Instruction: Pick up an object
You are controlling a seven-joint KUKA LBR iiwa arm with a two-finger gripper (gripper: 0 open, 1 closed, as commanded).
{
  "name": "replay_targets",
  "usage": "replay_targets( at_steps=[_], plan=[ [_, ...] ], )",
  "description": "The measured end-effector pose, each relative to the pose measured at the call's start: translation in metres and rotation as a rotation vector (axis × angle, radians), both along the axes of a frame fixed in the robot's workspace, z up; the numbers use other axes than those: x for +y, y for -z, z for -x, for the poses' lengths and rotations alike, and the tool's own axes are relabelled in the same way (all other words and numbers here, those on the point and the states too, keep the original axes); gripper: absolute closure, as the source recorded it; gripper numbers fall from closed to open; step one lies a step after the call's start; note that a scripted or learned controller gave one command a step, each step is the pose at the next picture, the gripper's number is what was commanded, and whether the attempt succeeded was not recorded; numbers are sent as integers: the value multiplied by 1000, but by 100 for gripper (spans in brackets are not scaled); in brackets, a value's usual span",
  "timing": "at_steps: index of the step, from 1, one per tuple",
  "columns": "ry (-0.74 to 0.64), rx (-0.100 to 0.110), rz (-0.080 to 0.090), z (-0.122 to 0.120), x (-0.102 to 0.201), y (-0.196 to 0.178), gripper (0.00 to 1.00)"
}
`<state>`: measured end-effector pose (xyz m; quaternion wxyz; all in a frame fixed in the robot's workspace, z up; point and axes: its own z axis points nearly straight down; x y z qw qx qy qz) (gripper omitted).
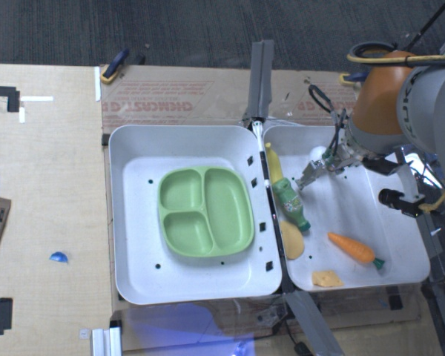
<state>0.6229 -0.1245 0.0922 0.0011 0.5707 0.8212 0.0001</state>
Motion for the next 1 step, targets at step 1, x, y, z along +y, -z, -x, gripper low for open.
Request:
replay_targets(
  at_steps=[1],
  plan=[
    [-82, 4, -2, 138, 1, 1, 0]
  ],
)
